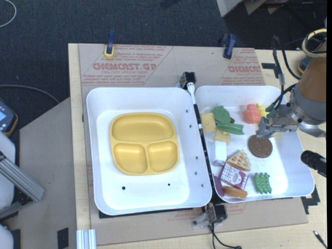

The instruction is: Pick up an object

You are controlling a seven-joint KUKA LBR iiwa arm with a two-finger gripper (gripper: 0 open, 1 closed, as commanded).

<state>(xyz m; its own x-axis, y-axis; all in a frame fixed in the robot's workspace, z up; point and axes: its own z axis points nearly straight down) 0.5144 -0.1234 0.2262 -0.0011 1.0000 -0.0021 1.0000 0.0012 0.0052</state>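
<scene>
My gripper (265,127) hangs over the right bin (290,178), just above a brown round patty (260,146) and right of a pink-red toy (251,113). Further left in that bin lie a green leafy piece (226,120) and yellow cheese blocks (208,122). Toward the front are a white block (220,151), a pizza slice (238,160), a purple packet (233,177), an orange sausage-like piece (234,192) and a green pea pod (262,183). Nothing shows between the fingers.
The left bin (98,139) holds a yellow three-compartment plate (143,142). A black divider clamp (188,79) sits between the bins at the back. The arm's body (314,95) stands over the right bin's far right side.
</scene>
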